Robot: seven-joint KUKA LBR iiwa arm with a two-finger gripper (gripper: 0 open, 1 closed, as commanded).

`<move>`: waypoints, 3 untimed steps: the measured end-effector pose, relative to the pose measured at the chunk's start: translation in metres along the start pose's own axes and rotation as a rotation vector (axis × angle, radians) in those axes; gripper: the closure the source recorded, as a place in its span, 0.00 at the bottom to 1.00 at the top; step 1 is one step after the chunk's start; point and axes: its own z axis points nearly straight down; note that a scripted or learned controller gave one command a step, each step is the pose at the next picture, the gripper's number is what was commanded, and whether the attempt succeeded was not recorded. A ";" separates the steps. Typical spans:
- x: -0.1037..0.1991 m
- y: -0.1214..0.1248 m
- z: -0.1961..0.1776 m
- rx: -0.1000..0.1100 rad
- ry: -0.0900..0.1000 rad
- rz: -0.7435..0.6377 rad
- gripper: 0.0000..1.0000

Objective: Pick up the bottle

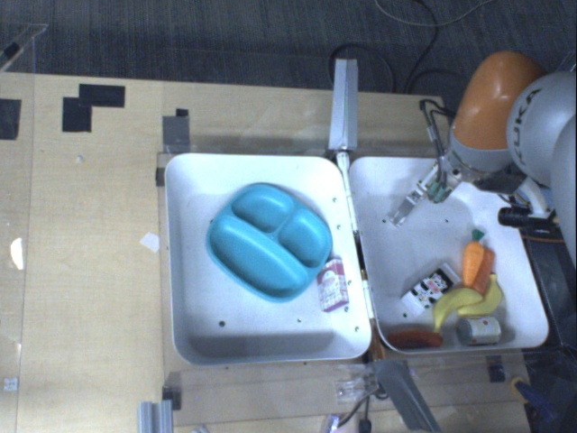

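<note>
Two white bins (180,242) are seen; bottle (333,285) lies in the left bin, gripper (402,211) over the right, jaws seemingly released.

I see a pale wooden bench (90,269) carrying 2 shallow white bins side by side, the left bin (185,269) and the right bin (383,269), touching along a shared edge. Black patches (90,106) mark the bench's far left.

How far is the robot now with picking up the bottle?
Nothing looks done yet. The small bottle with a pink label lies in the left white bin, beside the blue divided plate. The gripper hovers over the right white bin, holding nothing. The reach, grasp and lift remain.
</note>
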 end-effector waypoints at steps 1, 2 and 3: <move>0.026 0.018 -0.001 -0.003 -0.012 -0.096 0.00; 0.042 -0.051 -0.103 -0.018 -0.023 -0.297 0.00; 0.024 0.001 -0.018 -0.017 -0.020 -0.306 0.00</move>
